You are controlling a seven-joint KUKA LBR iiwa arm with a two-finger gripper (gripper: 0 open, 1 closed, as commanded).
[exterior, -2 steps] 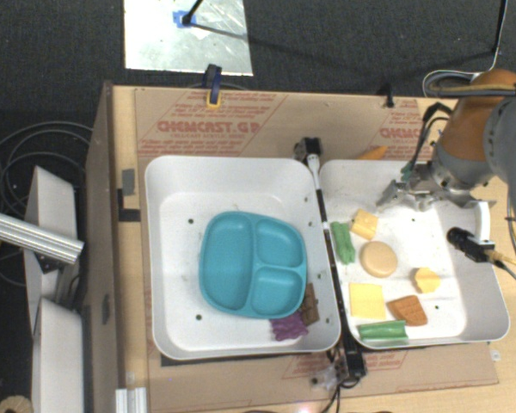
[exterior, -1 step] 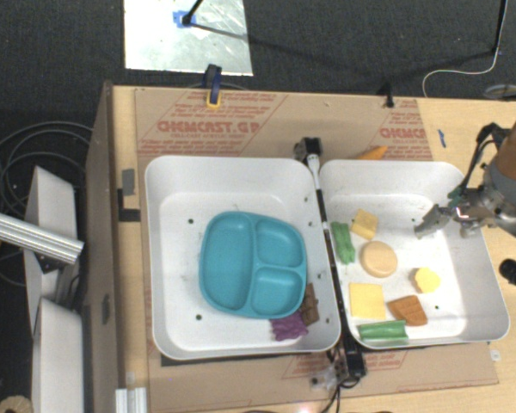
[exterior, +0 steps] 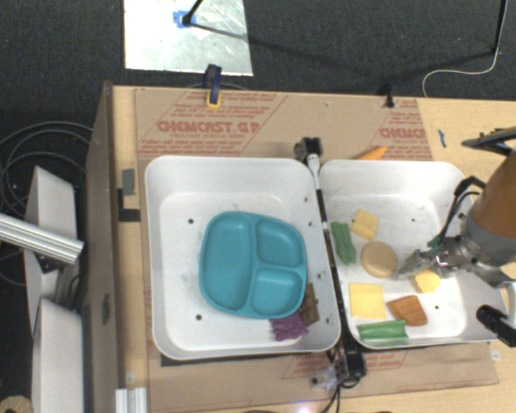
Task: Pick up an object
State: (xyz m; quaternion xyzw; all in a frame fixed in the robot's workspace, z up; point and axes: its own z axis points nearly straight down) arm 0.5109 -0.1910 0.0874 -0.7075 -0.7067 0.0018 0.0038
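I am seeing my arm (exterior: 499, 218) reaching in from the right, its gripper (exterior: 430, 267) hanging low over the right bin (exterior: 396, 175) among 7 food pieces, grip unreadable.

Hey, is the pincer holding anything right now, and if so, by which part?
It cannot be told. The pincer sits low in the right bin, between the round tan piece and a small yellow piece, but no object is visibly between its fingers.
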